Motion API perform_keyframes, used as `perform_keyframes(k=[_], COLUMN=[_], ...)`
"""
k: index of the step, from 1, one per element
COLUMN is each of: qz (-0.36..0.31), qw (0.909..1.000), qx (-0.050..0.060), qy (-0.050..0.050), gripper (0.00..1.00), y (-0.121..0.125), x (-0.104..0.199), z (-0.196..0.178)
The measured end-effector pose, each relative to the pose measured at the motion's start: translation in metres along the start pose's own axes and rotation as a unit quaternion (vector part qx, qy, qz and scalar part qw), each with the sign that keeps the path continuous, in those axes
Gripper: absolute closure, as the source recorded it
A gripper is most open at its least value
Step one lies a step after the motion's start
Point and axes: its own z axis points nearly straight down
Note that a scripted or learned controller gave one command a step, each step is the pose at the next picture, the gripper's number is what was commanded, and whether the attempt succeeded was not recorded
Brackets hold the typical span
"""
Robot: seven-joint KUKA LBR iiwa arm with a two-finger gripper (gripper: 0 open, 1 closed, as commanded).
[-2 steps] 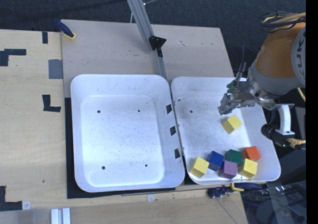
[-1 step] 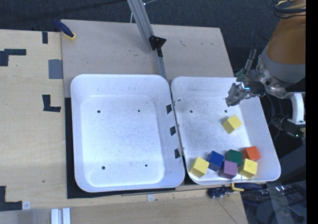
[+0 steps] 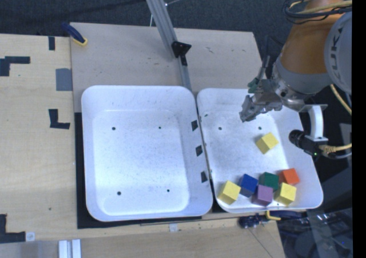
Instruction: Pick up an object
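Observation:
My gripper (image 3: pixel 249 114) hangs over the upper part of the right bin (image 3: pixel 226 137), pointing down and to the left, with nothing visible between its fingers. A yellow cube (image 3: pixel 266 143) lies alone below and to the right of it. Along the bin's front edge sits a cluster of cubes: yellow (image 3: pixel 230 191), blue (image 3: pixel 248 183), green (image 3: pixel 268 181), purple (image 3: pixel 264 194), another yellow (image 3: pixel 286 193) and orange (image 3: pixel 290 176).
The left bin (image 3: pixel 140 154) lies beside the right one. A grey metal pole (image 3: pixel 163 14) slants down from the top to a black clamp (image 3: pixel 180 49) behind the bins. The arm's orange-banded body (image 3: pixel 311 39) looms over the right bin's far corner.

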Motion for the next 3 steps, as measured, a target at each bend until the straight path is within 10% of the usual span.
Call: perform_keyframes(k=[3], qz=[-0.001], qw=[1.0], qx=[-0.001], qy=[0.0], gripper=[1.0], y=[0.047], x=[0.151], z=[0.018])
